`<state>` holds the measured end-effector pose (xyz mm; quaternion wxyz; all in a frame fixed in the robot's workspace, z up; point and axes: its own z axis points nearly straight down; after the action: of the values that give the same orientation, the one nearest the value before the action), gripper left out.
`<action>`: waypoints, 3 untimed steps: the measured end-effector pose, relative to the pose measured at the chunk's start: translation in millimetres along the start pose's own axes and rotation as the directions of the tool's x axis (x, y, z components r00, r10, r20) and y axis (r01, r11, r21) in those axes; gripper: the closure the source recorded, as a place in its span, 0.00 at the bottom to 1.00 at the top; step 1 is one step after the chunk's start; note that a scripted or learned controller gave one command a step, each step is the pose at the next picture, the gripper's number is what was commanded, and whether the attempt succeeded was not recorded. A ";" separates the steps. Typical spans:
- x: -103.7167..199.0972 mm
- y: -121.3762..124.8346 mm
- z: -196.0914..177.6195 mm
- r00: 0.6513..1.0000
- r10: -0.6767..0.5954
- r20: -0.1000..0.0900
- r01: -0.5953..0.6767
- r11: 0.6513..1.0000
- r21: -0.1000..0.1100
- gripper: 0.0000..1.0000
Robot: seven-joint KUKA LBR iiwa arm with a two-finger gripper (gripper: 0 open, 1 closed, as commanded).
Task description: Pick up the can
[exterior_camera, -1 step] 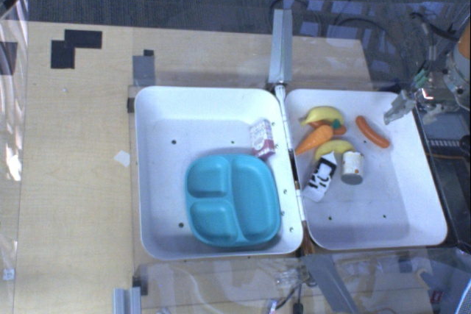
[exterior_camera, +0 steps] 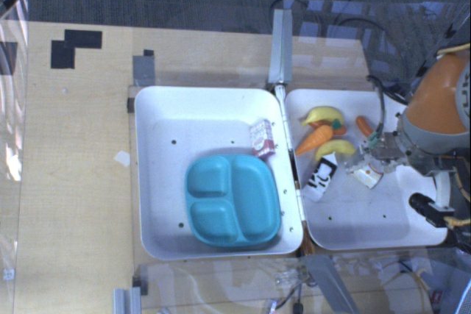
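In left bin (exterior_camera: 154,158): blue tray (exterior_camera: 232,198); can (exterior_camera: 262,139) lying at right wall, untouched. Right bin (exterior_camera: 353,228): bananas (exterior_camera: 324,115), carrot (exterior_camera: 315,137), carton (exterior_camera: 321,177). Tool (exterior_camera: 380,151) low there, well apart from can; jaw state cannot tell. Pick not begun, by look of it.

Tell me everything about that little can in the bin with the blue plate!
The can is small, with a white, pink and dark red label that looks shiny. It lies tipped on its side, not standing up. It sits in the left bin, close to that bin's right wall, just past the top right corner of the blue divided plate. It seems to touch or nearly touch the plate's rim. The gripper is away over the right bin.
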<state>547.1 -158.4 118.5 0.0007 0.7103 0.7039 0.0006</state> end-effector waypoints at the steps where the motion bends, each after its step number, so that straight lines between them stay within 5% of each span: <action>1: 55.6 -13.0 25.7 1.000 -0.029 0.004 0.029 1.000 -0.008 0.00; 2: 1.6 29.7 29.2 0.995 0.097 0.002 -0.097 0.995 -0.012 0.00; 3: 4.1 32.2 17.1 0.996 0.090 -0.001 -0.090 0.996 -0.017 1.00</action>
<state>579.5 -154.6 101.6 0.0067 0.7414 0.6710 0.0067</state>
